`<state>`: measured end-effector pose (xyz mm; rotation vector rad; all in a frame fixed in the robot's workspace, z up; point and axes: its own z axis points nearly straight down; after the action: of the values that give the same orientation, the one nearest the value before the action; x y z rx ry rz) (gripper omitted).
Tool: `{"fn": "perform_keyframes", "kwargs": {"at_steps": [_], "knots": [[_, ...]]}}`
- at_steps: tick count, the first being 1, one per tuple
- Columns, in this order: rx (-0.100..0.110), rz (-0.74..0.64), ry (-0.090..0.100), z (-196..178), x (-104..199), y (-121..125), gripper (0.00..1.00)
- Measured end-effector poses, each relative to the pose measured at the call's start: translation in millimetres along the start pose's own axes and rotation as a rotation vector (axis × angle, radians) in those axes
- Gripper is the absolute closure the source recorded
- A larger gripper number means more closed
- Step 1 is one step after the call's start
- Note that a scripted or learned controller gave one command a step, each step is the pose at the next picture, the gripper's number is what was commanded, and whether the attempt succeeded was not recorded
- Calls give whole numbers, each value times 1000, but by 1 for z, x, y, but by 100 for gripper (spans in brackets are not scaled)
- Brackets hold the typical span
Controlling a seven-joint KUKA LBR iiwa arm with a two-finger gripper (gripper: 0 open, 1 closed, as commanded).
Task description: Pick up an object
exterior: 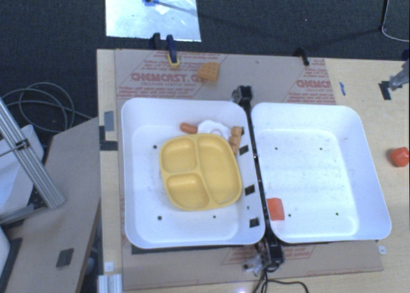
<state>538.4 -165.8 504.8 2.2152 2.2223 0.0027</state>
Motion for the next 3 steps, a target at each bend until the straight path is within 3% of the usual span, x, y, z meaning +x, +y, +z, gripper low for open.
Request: {"fn": "perform_keyframes", "kwargs": {"at_steps": [2, 3], "knots": [[0, 0, 0, 0, 0, 0, 0], [-5, -4, -2, -12, 0, 1, 100]]}}
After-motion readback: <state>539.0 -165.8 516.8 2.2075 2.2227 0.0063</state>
